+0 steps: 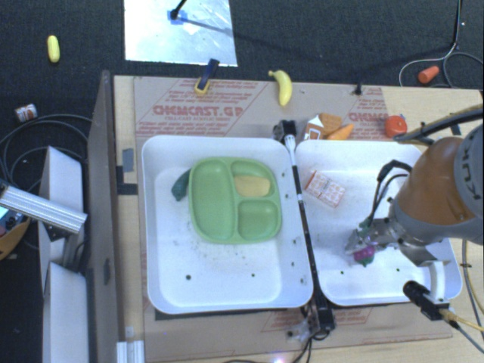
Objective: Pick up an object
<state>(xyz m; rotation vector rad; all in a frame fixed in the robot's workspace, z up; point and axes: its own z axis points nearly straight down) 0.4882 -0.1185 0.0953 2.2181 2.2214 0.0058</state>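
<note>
My gripper (364, 246) is low in the right bin (333, 278), near its middle right. A small purple object (365, 256) lies right at its tip, partly covered by the fingers. A pink and white packet (325, 188) rests at the bin's upper left. In the left bin (174, 286) sits a green divided plate (233, 200) with a yellow item (252, 185) in one compartment. A dark green object (180, 184) lies just left of the plate.
The arm's orange band (442, 180) and grey wrist cover the right bin's right side. On the bench behind the bins lie a yellow banana (283, 87), orange toys (333, 128) and a red item (395, 125).
</note>
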